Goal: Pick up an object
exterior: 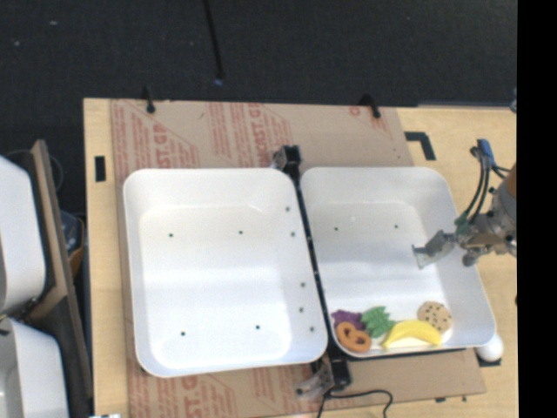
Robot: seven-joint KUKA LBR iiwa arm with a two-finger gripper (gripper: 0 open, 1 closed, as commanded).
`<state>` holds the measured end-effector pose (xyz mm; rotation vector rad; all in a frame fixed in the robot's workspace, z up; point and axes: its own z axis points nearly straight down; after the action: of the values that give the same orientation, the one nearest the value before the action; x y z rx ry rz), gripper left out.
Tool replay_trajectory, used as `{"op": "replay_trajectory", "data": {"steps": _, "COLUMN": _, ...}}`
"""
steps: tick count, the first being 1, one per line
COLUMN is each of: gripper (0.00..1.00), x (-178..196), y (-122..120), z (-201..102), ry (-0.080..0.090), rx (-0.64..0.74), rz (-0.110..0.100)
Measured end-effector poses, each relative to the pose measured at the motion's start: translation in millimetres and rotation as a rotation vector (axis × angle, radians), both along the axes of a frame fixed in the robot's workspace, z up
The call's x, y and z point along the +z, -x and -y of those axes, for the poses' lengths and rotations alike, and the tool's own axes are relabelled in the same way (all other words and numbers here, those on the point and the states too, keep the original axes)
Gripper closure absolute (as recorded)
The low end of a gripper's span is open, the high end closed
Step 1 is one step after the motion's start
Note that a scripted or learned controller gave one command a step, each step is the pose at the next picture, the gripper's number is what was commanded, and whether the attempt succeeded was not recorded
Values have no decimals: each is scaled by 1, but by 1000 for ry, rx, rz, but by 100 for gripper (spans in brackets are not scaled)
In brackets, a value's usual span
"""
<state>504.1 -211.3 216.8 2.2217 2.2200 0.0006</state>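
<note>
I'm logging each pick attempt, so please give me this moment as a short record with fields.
bins: two white bins, left bin and right bin
items: banana, cookie, green leaf, pretzel, purple piece
item location: along the right bin's near edge
gripper: over the right bin's right side, apart from the items
held: nothing seen

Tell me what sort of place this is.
Most likely a robotics lab's grasping bench, not a kitchen or shop: two white bins clamped side by side on a wooden board, toy food heaped in the right bin's near corner, and a cabled gripper over that bin.
</note>
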Motion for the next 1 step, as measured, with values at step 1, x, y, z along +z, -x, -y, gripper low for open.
{"op": "replay_trajectory", "data": {"steps": 1, "gripper": 0, "x": -70, "y": -44, "z": -73, "ry": -3, "rx": 7, "rz": -6}}
